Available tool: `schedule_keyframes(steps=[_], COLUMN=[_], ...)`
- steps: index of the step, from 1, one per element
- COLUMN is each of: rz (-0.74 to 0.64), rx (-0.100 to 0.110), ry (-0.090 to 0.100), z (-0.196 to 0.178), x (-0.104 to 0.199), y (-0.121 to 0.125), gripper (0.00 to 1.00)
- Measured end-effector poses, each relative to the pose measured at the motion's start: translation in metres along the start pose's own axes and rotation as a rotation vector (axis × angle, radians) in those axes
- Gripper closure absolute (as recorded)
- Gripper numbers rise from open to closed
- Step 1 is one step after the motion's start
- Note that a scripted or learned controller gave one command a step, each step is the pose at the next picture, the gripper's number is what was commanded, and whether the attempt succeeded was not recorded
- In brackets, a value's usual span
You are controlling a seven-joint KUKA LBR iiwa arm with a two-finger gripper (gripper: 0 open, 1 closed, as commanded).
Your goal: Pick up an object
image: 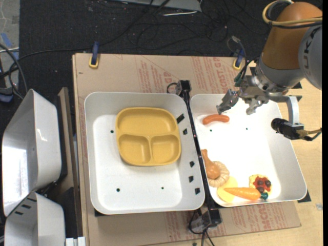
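The claw (239, 106) is seen spread apart with nothing between its fingers, hung over the right bin (287, 163) just above a toy sausage (216, 119) — which lies near the bin's upper-left corner. A yellow sectioned plate (148, 136) is seated in the left bin (97, 152).

A brown cardboard sheet (154, 68) covers the bench, held by two yellow clamps (94, 60) at its far edge; around it, dark speckled floor (56, 19) crossed by black cables (128, 27)
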State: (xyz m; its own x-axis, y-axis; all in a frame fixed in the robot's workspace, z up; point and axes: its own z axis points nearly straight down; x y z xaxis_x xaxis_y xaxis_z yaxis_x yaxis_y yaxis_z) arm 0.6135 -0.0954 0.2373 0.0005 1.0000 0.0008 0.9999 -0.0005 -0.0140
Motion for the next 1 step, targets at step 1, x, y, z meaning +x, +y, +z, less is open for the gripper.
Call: schedule_keyframes(steps=[1], rz=[-0.002], rx=[-0.014], ry=[-0.001], z=[-0.0084], x=[0.0003], y=[0.0021], gripper=[0.00])
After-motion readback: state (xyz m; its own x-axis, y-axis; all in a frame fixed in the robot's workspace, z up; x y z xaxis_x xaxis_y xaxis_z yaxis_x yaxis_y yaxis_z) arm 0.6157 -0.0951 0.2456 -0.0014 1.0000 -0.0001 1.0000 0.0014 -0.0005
